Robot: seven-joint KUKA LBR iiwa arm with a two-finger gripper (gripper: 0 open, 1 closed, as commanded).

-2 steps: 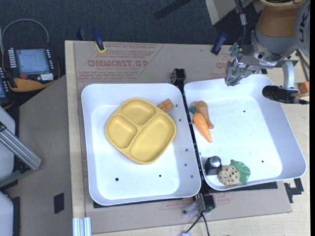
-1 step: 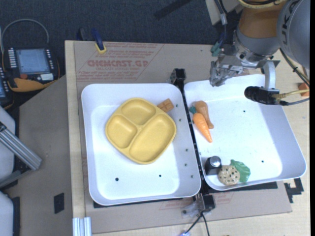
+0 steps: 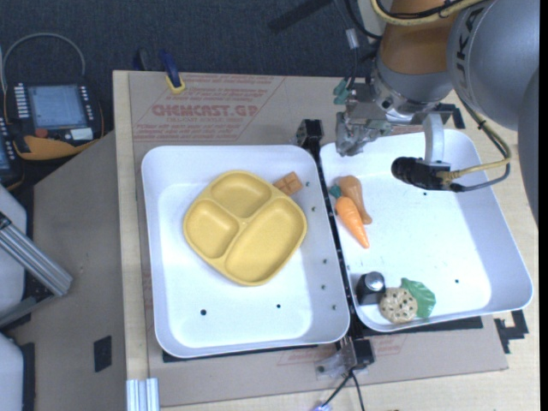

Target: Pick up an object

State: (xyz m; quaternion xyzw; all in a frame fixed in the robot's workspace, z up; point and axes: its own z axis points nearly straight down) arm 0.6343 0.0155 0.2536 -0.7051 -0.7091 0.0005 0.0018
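My gripper point(image 3: 350, 144) hangs over the far left corner of the right bin point(image 3: 467, 255), with nothing seen in it. Just below it, against the bin's left wall, lie an orange carrot point(image 3: 354, 224) and a paler orange piece point(image 3: 354, 193) side by side. At the near edge of the same bin sit a small black and silver object point(image 3: 372, 284), a speckled cookie point(image 3: 398, 305) and a green leafy item point(image 3: 422, 295), all close together.
The left bin point(image 3: 163, 255) holds a yellow divided plate point(image 3: 246, 226) and a small brown block point(image 3: 288, 183) by the plate's far right edge. A ridge between the bins runs just left of the carrots. The arm spans the top right.
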